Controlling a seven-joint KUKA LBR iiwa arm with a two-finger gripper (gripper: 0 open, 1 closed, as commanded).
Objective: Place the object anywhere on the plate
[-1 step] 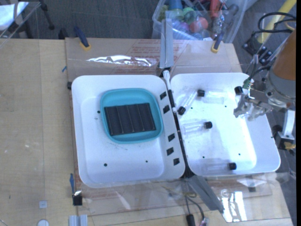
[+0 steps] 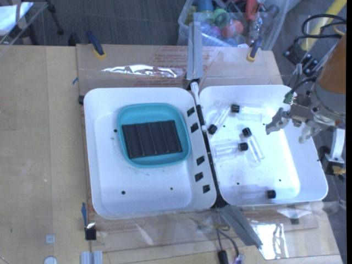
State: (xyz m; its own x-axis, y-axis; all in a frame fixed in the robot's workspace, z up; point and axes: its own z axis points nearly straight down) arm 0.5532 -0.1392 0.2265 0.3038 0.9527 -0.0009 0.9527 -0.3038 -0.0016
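although the task asks for one object on the plate, nothing lies on it yet: the clear vials [image 2: 250,147] with black caps are all scattered in the right bin [image 2: 311,180], and i judge the job barely begun. several lie near the bin's middle, one nearer the divider [image 2: 217,117], one low by the front wall [image 2: 258,193]. they are transparent and hard to tell apart against the white floor, so i cannot count them with confidence.

my gripper [image 2: 289,120] hangs over the right bin's far right part, just beside the nearest vials but with none between its fingers. the two fingers stand apart, one pointing toward the bin's middle, the other lower right. what is left, as i read it, is the whole thing: close on a vial, lift, cross the divider, release.

the teal plate [image 2: 125,117] sits in the left bin [image 2: 104,197], a little toward the back, with a dark ribbed insert [image 2: 151,138] filling its centre. it is well apart from the vials, with the raised seam between bins in between.

both bins rest on a pale wooden bench [image 2: 33,147] with cardboard and shiny tape [image 2: 137,70] behind them. a clear box of colourful toys [image 2: 231,7] stands beyond the bench, and cables [image 2: 324,23] loop at right near my arm.
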